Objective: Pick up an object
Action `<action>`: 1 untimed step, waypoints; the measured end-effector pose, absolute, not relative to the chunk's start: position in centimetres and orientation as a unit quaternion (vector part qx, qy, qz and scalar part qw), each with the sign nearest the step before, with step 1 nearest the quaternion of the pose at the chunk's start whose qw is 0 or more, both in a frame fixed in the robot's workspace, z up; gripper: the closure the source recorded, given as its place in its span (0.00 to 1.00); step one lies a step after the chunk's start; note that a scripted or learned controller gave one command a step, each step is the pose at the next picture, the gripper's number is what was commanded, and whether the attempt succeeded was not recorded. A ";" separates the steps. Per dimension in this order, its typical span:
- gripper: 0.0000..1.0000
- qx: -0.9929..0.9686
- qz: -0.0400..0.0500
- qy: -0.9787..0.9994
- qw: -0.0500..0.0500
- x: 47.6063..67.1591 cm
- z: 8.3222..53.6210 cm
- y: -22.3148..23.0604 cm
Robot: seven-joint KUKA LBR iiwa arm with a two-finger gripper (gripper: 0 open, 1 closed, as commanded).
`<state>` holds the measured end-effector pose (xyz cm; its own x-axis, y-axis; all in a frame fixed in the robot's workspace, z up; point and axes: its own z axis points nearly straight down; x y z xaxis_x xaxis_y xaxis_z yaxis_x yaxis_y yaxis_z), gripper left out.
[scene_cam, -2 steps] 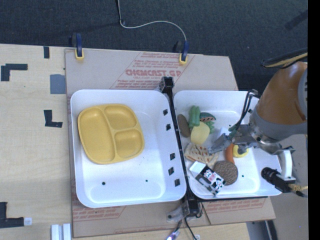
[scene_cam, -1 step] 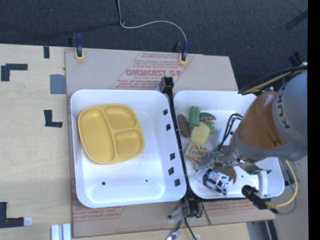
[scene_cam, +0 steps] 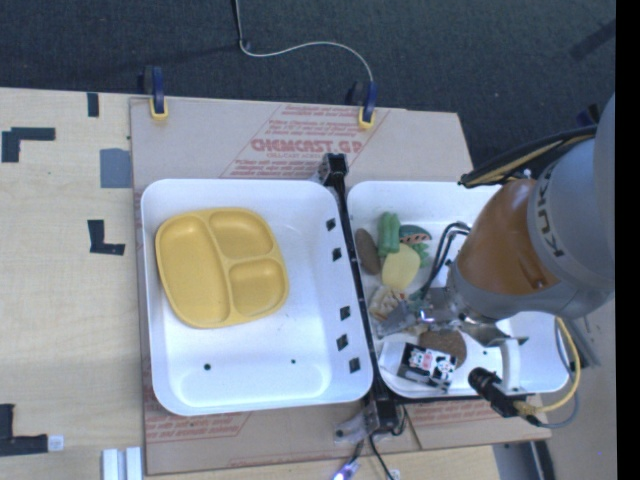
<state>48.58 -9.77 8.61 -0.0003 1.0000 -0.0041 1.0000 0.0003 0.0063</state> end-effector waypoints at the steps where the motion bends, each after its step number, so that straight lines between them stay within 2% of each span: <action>1: 0.00 0.706 0.000 0.708 0.000 52.8 9.8 -10.1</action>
